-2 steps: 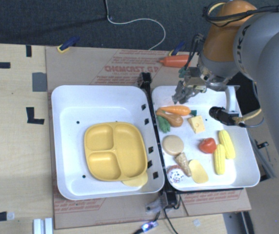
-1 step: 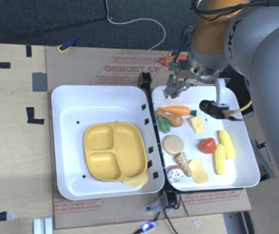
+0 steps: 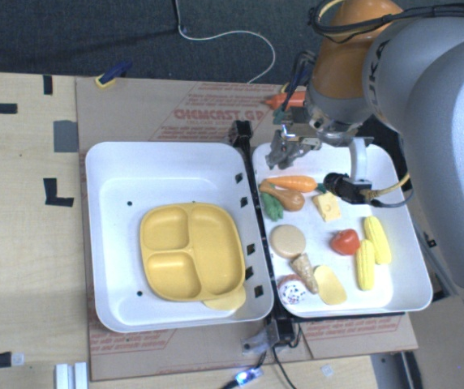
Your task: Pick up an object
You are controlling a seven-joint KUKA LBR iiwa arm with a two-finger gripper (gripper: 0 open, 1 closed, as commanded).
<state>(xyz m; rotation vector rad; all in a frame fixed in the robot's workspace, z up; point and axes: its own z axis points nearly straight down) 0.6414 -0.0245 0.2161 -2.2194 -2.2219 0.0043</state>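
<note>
The gripper [image 3: 285, 154] is seen at twelve o'clock in the right bin [image 3: 402, 298], just above the toy carrot [image 3: 293, 183]. Its fingers look a little spread with nothing between them, though that is hard to see.

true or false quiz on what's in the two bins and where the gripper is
1. The yellow divided plate lies in the left bin. True.
2. The toy carrot lies in the left bin. False: it lies in the right bin, near its far edge.
3. The gripper hangs over the far left corner of the right bin, just above the carrot. True.
4. The red tomato sits on the plate. False: it lies on the right bin's floor, beside two corn cobs.
5. The plate holds a piece of cheese. False: the cheese wedge lies in the right bin.
</note>
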